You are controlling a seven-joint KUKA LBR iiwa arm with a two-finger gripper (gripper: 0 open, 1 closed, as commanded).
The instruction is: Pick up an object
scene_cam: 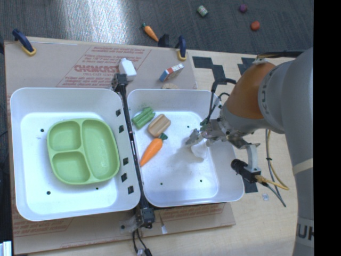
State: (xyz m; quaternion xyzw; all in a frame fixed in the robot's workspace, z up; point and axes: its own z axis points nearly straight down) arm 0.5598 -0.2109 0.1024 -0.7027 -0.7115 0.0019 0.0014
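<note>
In the right bin (176,191) lie an orange carrot (151,149), a tan bread-like block (159,125) and a green ridged piece (143,117), all near the bin's left side. My gripper (195,141) hangs over the right part of that bin, reaching in from the right. Just below its tip sits a pale, whitish lump (199,151); I cannot tell whether the tip touches it. The carrot is well to the left of the gripper.
The left bin (26,196) holds a green divided plate (82,150). A small red, white and blue block (170,72) lies on the cardboard behind the bins. Blue clamps (181,48) grip the board's far edge. Small toys lie on the floor beyond.
</note>
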